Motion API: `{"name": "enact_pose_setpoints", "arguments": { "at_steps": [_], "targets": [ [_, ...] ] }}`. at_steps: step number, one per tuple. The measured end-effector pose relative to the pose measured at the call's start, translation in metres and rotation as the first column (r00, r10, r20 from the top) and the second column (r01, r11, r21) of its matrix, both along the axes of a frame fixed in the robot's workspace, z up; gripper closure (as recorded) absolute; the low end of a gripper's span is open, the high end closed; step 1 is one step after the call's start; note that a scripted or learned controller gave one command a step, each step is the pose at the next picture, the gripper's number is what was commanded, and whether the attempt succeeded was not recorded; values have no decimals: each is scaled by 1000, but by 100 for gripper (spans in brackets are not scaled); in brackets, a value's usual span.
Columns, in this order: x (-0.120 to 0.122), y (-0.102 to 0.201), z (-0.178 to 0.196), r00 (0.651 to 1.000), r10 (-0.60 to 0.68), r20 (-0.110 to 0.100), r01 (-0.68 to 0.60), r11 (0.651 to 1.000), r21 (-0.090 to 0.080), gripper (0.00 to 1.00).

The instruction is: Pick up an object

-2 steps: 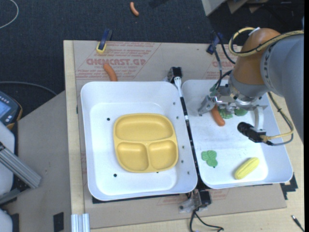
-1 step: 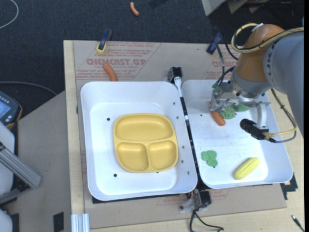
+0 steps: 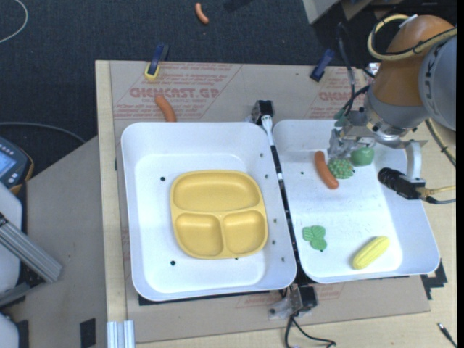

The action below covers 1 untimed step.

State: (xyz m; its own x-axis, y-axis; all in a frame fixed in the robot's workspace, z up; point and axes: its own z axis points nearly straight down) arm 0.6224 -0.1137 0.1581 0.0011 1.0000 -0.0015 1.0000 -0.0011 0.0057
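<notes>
arm: grey KUKA arm with orange band (image 3: 406, 56) reaches in from the right, wrist over the far part of the right bin
pincer: two-finger pincer (image 3: 346, 149) points down into the right bin, right above the green bumpy toy; whether it is released or clenched, cannot tell; nothing clearly seen between its tips
task thing: green bumpy round toy vegetable (image 3: 341, 169) lies in the far part of the right bin, just under the pincer, touching or just beside the orange sausage; contact with the pincer cannot be told
second green piece: smooth green round piece (image 3: 362, 155) just behind the bumpy one, partly hidden by the pincer
orange sausage: orange toy sausage (image 3: 325, 170) lies on the right bin floor, left of the bumpy toy, angled
green leaf: small flat green leafy toy (image 3: 315, 237) on the right bin's floor, near its left wall, near side
corn: yellow toy corn cob (image 3: 370, 252) in the near part of the right bin, right of the leaf, well apart from the pincer
right bin: shallow white bin (image 3: 424, 256) on the table
left bin: shallow white bin (image 3: 138, 194) beside it, touching along the middle
plate: yellow three-compartment plastic plate (image 3: 217, 213) lies flat in the middle of the left bin
table: brown board table (image 3: 217, 85) carries both bins; a second orange toy sausage (image 3: 166, 108) lies on it behind the left bin
</notes>
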Motion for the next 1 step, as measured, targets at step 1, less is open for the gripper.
{"name": "enact_pose_setpoints", "arguments": {
  "at_steps": [1],
  "targets": [
    [2, -4, 65, 1000, 2, 4, -2, 1000, -1, 100]
  ]
}}
